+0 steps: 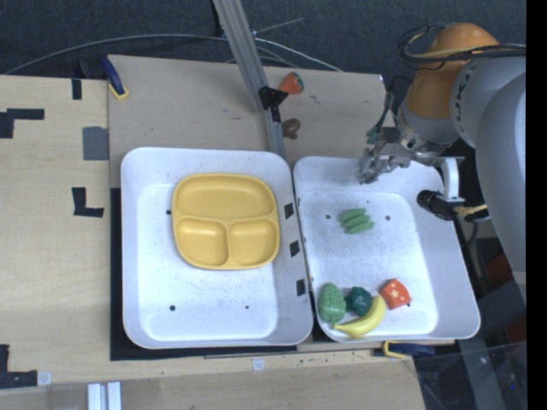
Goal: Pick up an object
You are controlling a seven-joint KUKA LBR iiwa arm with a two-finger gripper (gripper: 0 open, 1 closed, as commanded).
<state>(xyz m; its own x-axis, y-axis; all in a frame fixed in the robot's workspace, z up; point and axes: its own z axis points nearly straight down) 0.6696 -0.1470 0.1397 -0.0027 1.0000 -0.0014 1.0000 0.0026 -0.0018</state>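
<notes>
Two bins: shallow, white, side by side on the table (197,101), meeting near its middle.
Left bin (145,314): carries one yellow plate.
Yellow plate (226,220): three compartments, lying flat in the far half of the left bin, nearer that bin's right wall than its left.
Right bin (444,297): carries five small items.
Green pod (356,221): ribbed, lying alone on the floor of the right bin, around its centre and toward the far wall, well apart from the other items.
Light green item (331,301): bumpy, near the near-left corner of the right bin, touching the dark green one beside it.
Dark green item (359,301): rounded, just right of the light green one, beside the banana.
Banana (366,319): yellow, curved, lying along the near wall of the right bin, under the two green items.
Red item (395,293): red-orange, small, just right of the banana's upper tip, near the near wall.
Tool (369,171): above the far wall of the right bin, close to that bin's far edge, pointing down and to the left; well apart from the green pod and from the cluster at the near wall; nothing seen between the fingers; how far apart they stand, cannot tell.
Arm (479,101): grey, with orange band, coming in over the far-right corner of the table.
</notes>
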